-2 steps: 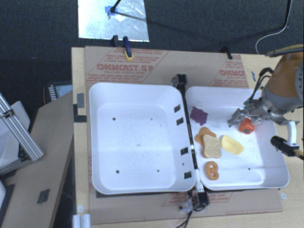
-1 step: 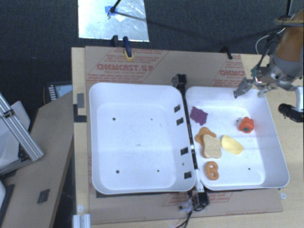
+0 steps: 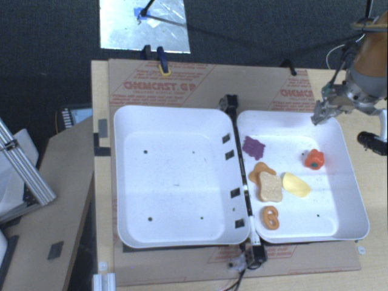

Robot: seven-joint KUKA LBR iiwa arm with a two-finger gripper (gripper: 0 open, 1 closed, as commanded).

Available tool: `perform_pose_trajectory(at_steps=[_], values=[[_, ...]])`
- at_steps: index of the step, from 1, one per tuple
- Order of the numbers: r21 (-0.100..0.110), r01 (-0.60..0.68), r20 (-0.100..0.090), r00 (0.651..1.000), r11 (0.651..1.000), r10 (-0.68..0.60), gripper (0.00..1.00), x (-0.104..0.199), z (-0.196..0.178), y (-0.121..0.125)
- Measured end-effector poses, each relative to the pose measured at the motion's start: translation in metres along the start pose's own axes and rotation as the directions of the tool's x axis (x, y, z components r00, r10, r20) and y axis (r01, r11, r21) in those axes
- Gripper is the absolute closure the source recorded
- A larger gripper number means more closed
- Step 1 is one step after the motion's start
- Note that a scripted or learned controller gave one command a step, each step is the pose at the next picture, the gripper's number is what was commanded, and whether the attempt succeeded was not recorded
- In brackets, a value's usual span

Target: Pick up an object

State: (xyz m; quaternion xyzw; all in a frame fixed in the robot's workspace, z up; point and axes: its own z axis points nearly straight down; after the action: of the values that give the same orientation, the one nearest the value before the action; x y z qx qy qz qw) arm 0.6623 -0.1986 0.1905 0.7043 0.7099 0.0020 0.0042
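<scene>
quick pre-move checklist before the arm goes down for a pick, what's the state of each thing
1. Gripper carrying nothing: ok, nothing shows at its tip.
2. Gripper over the right bin: ok, but it hangs at the bin's far right corner, off to the side of the objects.
3. Finger opening: cannot tell, too small and blurred.
4. An isolated target: ok, the orange toy and the purple piece each sit apart from the rest.
5. Cluttered spot to avoid: not ok, the bread slice touches the yellow piece.
6. Pretzel reachable: cannot tell, it lies close to the divider.
</scene>
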Motion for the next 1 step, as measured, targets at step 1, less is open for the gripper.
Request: perform_pose_trajectory(at_steps=[1], values=[[-0.005, 0.003, -0.002, 1.000, 1.000, -0.003, 1.00, 0.0739, -0.0960, -0.0071]])
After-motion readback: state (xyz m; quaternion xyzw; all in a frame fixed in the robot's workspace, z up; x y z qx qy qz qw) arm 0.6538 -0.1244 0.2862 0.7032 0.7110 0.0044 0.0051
